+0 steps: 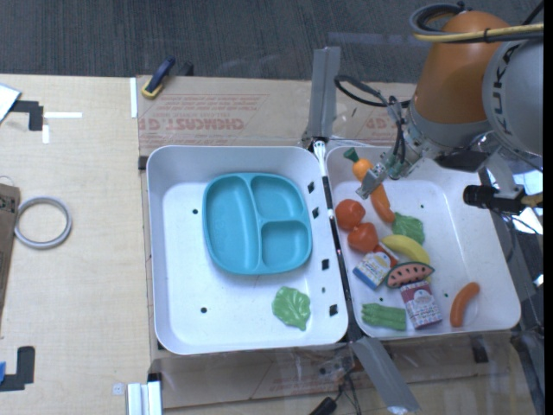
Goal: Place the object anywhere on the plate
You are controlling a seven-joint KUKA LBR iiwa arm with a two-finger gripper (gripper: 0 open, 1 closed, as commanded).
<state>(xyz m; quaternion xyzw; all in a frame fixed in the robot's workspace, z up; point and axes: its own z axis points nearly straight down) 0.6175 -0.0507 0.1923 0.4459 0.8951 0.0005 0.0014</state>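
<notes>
We see the grey two-finger gripper (378,180) low over the right bin (484,232), pinching the orange toy carrot (380,199) at its top, and the sectioned turquoise plastic plate (257,223) sits in the left bin (173,258).

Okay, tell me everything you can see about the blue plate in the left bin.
The plate is a light blue, smooth, plastic-looking tray with rounded corners and a raised rim. Ridges split it into three compartments: one long one on its left side and two smaller ones on its right. All three look bare. It lies flat on the floor of the left bin, toward the middle and far side, slightly turned. Nothing touches it; a green leafy piece lies on the bin floor just in front of it, apart from its rim.
</notes>
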